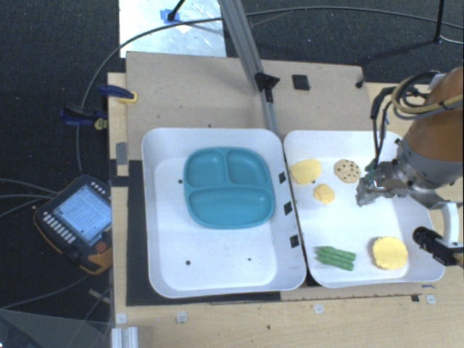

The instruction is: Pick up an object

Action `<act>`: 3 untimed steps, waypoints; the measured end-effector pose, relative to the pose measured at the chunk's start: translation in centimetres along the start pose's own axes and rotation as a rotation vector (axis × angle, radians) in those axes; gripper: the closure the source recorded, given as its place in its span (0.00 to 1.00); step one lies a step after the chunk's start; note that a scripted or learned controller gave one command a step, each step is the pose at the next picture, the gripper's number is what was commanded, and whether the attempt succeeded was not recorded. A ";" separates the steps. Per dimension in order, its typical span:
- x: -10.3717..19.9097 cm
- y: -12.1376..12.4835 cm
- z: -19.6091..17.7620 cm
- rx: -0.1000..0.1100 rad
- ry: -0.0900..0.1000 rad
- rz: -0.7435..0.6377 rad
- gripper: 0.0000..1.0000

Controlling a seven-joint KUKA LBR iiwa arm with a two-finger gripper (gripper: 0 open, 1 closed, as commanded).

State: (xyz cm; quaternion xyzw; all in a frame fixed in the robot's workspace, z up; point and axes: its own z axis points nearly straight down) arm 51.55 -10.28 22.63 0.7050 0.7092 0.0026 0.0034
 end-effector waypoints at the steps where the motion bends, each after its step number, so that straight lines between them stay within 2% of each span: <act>1: 0.0 0.2 -2.3 0.004 0.001 0.000 1.00; 2: 5.0 2.6 -2.8 0.005 0.003 -0.004 1.00; 3: 8.6 4.9 -2.4 0.005 0.002 -0.004 1.00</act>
